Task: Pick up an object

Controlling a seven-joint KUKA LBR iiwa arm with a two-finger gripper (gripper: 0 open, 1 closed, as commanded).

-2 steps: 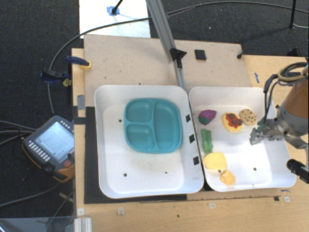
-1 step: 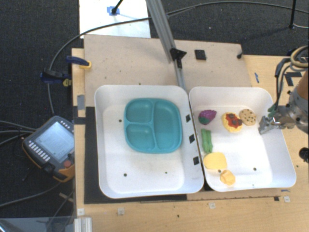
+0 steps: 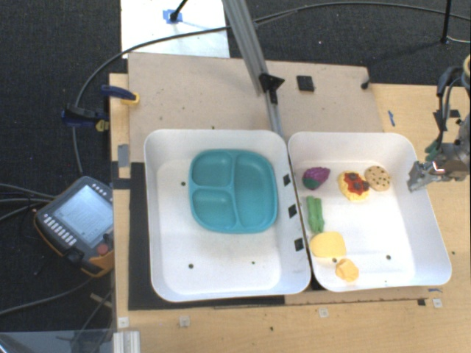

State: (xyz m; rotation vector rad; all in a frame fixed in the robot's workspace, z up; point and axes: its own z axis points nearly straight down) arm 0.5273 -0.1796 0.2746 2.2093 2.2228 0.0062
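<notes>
Gripper (image 3: 427,171) sits at right bin's (image 3: 423,219) outer rim, clear of the toys; finger state cannot be told. Nearest candidate, cookie (image 3: 378,176), lies beside pizza (image 3: 355,185), unheld.

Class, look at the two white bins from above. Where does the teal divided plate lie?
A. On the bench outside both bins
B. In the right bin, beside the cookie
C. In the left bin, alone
C: the teal divided plate lies flat inside the left bin, with no other object in that bin.

Bench (image 3: 324,101) bearing two white bins (image 3: 169,256)
</notes>
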